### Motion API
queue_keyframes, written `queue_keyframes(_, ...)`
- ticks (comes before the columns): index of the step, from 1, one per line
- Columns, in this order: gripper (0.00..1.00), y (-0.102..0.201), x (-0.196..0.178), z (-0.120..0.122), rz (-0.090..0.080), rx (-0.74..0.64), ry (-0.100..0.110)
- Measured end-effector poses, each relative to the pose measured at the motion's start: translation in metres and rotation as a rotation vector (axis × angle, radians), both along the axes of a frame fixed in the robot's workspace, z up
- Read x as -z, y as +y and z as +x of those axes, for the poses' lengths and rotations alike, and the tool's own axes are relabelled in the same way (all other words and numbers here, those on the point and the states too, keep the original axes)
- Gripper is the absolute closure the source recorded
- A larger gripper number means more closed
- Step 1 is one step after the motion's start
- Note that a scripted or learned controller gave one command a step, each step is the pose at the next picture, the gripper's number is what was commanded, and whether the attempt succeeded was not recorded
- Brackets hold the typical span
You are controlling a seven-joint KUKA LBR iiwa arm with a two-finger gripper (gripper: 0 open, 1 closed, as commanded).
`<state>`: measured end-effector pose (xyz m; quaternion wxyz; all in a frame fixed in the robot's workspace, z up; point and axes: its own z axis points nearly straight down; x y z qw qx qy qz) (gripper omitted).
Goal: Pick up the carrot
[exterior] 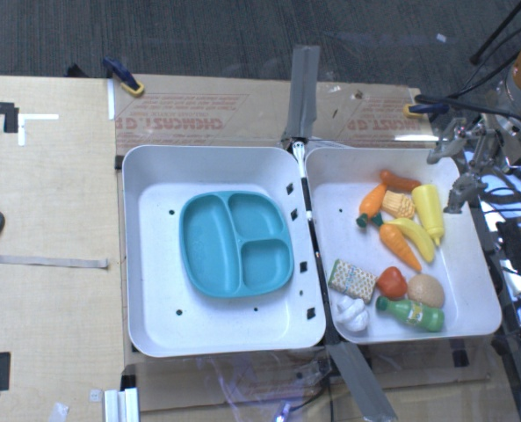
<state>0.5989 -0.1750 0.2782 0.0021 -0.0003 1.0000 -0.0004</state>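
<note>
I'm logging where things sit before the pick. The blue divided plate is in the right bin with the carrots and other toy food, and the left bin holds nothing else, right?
Not quite. The camera view shows the blue divided plate alone in the left bin. The carrots and the other toy food lie in the right bin, with no plate among them.

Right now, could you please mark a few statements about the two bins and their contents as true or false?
1. The teal divided plate lies in the left bin. True.
2. A carrot lies in the right bin. True.
3. The green bottle stands on the plate. False: it lies in the right bin, near its front edge.
4. The end effector holds a carrot. False: it is at the right bin's far right rim, apart from the food.
</note>
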Motion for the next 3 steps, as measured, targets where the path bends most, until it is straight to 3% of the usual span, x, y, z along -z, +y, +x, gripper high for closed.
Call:
queue_keyframes(1,0.00,0.043,0.132,0.028,0.001,0.085,0.001)
queue_keyframes(2,0.00,0.079,0.185,0.029,0.000,-0.020,0.001)
queue_keyframes(3,1.00,0.080,0.174,0.031,-0.001,-0.024,-0.005)
